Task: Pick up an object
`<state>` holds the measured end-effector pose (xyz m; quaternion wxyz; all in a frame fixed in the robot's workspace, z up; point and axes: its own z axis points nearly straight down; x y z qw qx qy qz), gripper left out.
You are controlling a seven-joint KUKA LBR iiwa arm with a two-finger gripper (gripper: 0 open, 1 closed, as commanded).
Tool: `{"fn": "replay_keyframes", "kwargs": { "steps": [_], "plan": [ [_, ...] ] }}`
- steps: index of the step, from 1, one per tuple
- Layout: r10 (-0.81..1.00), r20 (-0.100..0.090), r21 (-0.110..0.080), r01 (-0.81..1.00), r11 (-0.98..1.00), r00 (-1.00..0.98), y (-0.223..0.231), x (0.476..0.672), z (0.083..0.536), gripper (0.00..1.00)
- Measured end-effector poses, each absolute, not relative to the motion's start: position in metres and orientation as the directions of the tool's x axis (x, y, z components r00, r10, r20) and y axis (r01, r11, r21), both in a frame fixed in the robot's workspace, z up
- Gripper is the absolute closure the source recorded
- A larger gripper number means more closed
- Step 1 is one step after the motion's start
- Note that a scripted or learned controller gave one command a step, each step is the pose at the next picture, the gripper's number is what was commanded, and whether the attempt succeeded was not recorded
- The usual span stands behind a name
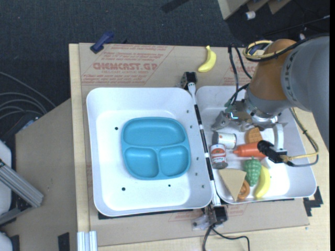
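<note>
Gripper (242, 118): lowered into the right bin's (298, 184) upper part, finger state cannot be told, nothing visibly held. Left to right: one blue clip (101, 42) on the bench; one left bin (99, 140) bearing one blue three-section tray (155, 147); one banana (208, 60) outside the bins; in the right bin one can (218, 155), one white cup (226, 138), one sandwich wedge (234, 182), one carrot (248, 150), one green piece (253, 171), one second banana (263, 183). Arm (293, 72): enters from the right, orange band above the wrist, bent down over the bin.

Two bins side by side. Left bin (99, 140): divided tray (155, 147) in its middle. Right bin (298, 179): gripper (236, 117) over its far part. Just nearer than the gripper: cup (226, 138), can (218, 156), carrot (248, 150). Nearer still: sandwich wedge (234, 182), banana (263, 183). Second banana (207, 60) on the bench, beyond the gripper.
</note>
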<state>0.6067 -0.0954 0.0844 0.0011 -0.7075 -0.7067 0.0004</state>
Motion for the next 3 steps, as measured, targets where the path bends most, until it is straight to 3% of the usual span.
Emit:
{"fn": "replay_keyframes", "kwargs": {
  "steps": [1, 3],
  "plan": [
    [1.0, 0.0, 0.001, 1.0, 0.001, -0.001, -0.1044, 0.6591, 0.0849, 0.0],
    [1.0, -0.001, 0.002, 1.0, 0.001, -0.001, -0.112, 0.6667, 0.0848, 0.0]
  ]
}}
